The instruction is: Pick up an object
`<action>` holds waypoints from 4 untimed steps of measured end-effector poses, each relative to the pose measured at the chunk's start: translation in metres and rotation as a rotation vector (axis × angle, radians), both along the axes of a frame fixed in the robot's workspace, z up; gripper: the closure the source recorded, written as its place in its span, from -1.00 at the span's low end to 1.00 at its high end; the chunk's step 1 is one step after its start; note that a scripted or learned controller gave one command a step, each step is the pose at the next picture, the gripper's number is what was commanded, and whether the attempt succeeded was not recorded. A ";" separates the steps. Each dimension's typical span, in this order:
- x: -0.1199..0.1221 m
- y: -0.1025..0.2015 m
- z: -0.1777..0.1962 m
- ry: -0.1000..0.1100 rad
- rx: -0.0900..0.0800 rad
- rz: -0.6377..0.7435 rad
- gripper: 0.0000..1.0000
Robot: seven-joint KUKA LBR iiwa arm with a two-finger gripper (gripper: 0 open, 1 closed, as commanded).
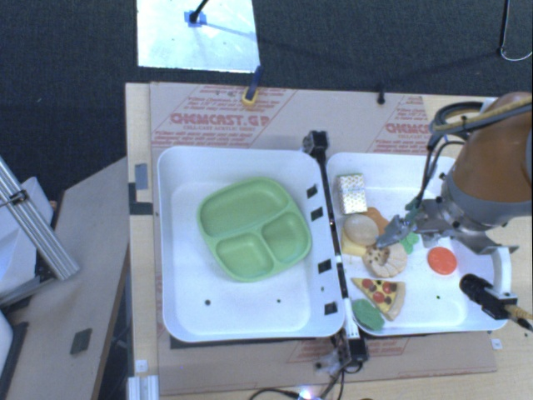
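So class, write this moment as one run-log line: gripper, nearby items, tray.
gripper: low in right bin, over cookie | pizza slice: lying below it | green tray: left bin, nothing on it

Bins [179, 223] white. Divided tray [250, 227] pale green. Pizza slice [381, 294] tan with red dots. Disc [442, 261] orange-red. Cookie [385, 261] speckled brown. Block [352, 192] silvery, tan-flecked. Arm [491, 169] was orange-banded grey.
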State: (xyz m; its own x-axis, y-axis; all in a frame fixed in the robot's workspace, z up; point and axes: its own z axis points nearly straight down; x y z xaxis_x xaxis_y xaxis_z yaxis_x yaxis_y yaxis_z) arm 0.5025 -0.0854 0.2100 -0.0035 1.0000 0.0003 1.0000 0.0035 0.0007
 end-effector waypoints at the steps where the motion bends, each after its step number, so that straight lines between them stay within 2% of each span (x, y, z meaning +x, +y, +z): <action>1: -0.006 -0.004 -0.044 0.004 0.001 -0.003 -1.00; 2: -0.001 -0.004 -0.104 0.002 0.000 -0.003 -1.00; 3: 0.004 -0.009 -0.119 -0.015 -0.008 -0.007 -1.00; 4: 0.008 -0.010 -0.104 -0.028 -0.011 -0.008 1.00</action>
State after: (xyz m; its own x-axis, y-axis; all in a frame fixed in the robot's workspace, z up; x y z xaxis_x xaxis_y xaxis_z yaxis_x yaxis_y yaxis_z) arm 0.5101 -0.0954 0.1061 0.0045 0.9999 -0.0106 0.9996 -0.0042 0.0283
